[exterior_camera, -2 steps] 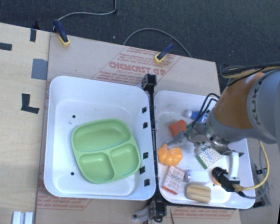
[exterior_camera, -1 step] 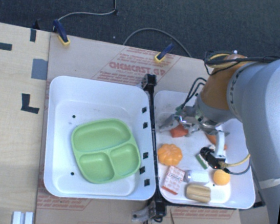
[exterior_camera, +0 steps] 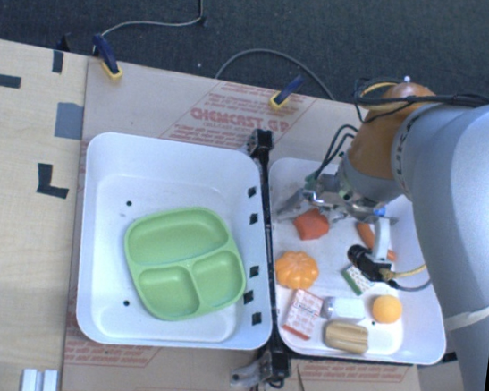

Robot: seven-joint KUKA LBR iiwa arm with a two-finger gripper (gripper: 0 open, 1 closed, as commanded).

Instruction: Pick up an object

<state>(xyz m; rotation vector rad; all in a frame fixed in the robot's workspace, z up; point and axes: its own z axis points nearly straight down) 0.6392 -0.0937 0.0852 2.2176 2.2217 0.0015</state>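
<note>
My gripper [exterior_camera: 323, 205] hangs low over the back of the right bin [exterior_camera: 422, 346], under the orange wrist band. A red block [exterior_camera: 311, 227] lies just below and in front of it, close to or touching it; I cannot make out whether it is held. An orange pumpkin-shaped toy [exterior_camera: 295, 269] sits nearer the front, beside the divider. Further forward lie a red and white packet [exterior_camera: 304, 313], a tan bread roll [exterior_camera: 346, 336] and an orange ball [exterior_camera: 386, 308]. A small orange-red piece [exterior_camera: 365, 231] shows to the right of the gripper.
The left bin [exterior_camera: 112, 172] holds a green divided plate [exterior_camera: 184, 262]. A small white and green object [exterior_camera: 359, 279] lies mid-bin on the right. The grey arm [exterior_camera: 461, 193] covers the right bin's far right side. Cables [exterior_camera: 246, 55] trail behind the bins.
</note>
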